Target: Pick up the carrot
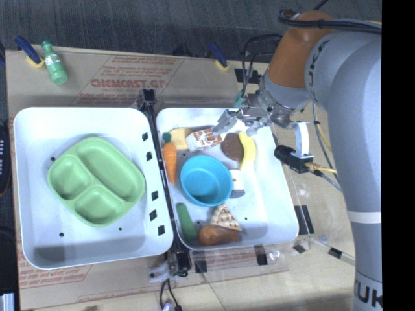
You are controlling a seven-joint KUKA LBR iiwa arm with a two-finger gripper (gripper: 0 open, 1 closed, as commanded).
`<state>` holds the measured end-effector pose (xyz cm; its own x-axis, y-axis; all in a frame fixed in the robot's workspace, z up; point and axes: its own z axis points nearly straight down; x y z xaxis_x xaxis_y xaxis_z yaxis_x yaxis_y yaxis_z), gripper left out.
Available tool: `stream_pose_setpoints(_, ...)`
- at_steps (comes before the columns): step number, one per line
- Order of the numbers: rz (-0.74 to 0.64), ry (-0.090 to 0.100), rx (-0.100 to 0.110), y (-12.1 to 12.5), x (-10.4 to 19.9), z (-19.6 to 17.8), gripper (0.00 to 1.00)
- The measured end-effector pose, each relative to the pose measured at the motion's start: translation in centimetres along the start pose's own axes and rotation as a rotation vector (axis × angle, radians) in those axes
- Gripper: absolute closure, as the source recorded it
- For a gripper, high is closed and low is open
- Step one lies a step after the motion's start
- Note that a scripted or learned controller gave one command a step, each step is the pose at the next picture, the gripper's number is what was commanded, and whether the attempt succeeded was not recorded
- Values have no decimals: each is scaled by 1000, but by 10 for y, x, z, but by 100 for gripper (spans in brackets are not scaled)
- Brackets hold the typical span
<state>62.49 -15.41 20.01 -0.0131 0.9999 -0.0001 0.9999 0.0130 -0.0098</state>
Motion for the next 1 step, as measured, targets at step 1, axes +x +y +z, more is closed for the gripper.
stream_pose_setpoints(1,101,-9,-33,38,27,78,0)
